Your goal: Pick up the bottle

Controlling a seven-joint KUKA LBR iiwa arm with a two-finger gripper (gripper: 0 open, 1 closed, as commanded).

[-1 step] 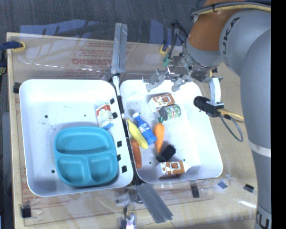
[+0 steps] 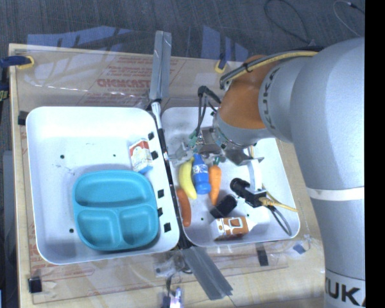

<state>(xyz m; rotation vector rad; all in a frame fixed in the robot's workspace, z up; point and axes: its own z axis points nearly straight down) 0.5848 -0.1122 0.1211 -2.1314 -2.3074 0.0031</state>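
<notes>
The bottle (image 2: 201, 178) is small and blue with a pale cap end. It lies in the right bin (image 2: 279, 172) between a yellow banana (image 2: 187, 178) and an orange carrot (image 2: 215, 179). My gripper (image 2: 203, 151) hangs directly over the bottle's upper end, very close to it or touching it. The grey wrist and orange band hide the gripper's upper part.
A red-orange sausage-like item (image 2: 184, 208) lies by the right bin's left wall, and a brown and white carton (image 2: 232, 226) sits at its front. The left bin (image 2: 51, 140) holds a blue compartment tray (image 2: 119, 210) and a small red and white pack (image 2: 140, 154).
</notes>
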